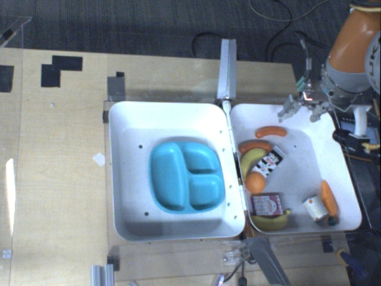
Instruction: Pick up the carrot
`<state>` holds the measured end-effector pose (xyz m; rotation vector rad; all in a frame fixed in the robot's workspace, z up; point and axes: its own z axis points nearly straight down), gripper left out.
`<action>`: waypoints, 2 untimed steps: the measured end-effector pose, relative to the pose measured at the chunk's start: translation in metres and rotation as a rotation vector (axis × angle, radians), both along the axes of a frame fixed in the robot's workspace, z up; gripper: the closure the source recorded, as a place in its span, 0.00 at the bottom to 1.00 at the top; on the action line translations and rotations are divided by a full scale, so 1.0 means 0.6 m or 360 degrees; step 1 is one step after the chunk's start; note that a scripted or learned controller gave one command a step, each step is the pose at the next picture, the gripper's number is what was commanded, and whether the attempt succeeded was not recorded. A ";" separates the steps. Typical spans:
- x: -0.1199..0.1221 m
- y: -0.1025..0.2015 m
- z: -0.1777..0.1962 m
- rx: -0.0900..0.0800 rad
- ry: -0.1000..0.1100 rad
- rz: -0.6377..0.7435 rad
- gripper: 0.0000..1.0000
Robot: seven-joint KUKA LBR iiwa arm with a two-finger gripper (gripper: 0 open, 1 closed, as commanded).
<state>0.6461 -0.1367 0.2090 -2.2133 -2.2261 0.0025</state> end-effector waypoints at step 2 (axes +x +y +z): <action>-0.218 -0.114 -0.203 -0.0007 -0.0016 0.0636 0.00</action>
